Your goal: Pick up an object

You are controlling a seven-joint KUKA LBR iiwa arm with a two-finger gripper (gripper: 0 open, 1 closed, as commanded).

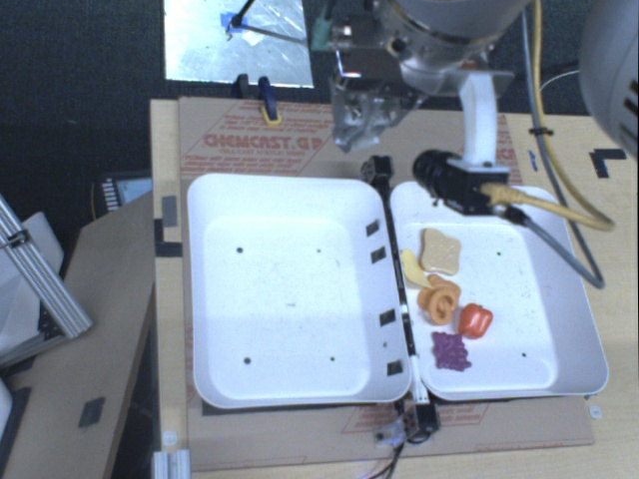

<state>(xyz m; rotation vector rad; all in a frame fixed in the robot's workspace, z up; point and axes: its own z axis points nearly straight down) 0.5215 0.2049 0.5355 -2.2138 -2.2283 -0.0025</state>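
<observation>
A shallow white left bin sits on the counter, its floor bare. Above its far right corner, past the rim, hangs the tool of the grey arm, over the brown printed board; whether it is apart or together cannot be told from this angle, and nothing shows in its grip. Beside a black divider, the right bin carries the objects clustered near its left wall: a tan bread slice, a yellow piece just beside it, an orange curled item, a red pepper and purple grapes, all well below the tool.
</observation>
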